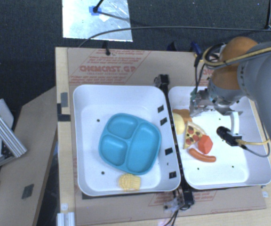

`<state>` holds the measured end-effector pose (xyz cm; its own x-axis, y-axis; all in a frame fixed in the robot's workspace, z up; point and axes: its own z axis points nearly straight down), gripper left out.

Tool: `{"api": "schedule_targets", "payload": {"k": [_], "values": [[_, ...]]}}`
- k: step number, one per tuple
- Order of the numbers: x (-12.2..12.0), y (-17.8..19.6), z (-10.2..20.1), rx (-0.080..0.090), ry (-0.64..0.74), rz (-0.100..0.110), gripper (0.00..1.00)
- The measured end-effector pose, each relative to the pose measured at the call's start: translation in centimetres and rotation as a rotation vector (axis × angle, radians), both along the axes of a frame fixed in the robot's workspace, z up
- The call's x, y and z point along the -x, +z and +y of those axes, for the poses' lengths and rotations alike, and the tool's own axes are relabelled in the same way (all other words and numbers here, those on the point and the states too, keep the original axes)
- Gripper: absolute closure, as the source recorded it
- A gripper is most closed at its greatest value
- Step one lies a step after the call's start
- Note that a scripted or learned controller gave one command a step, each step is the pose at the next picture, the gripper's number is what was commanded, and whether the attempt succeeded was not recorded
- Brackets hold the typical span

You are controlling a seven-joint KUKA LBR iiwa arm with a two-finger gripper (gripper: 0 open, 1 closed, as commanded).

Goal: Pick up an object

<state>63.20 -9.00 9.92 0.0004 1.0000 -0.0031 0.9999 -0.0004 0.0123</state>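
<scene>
We look down on a tan bench (64, 69) covered by cardboard printed with red lettering (108, 68). Around it lies dark carpet (18, 36). A shiny silver sheet (97, 13) rests on the floor behind. An aluminium rail (3, 131) juts in at left.

In the left white bin (86, 126) I see a blue plastic divided plate (130, 143) lying flat near the middle, turned at a slant, with a small yellow corn cob piece (129, 181) just beside its near edge, close to the bin's front wall. In the right white bin (248, 173) I see a pale yellow rounded toy (178, 123) against the left wall, a pizza slice toy (192, 134) next to it, a red rounded toy (205, 144) touching the slice's lower right, and a slim orange-red hot dog sausage (202, 157) lying flat just below them.
</scene>
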Motion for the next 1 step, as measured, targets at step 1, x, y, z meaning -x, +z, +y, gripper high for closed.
{"api": "schedule_targets", "payload": {"k": [1], "values": [[-0.07,4.4,0.25,-0.003,0.005,0.007,1.0]]}}
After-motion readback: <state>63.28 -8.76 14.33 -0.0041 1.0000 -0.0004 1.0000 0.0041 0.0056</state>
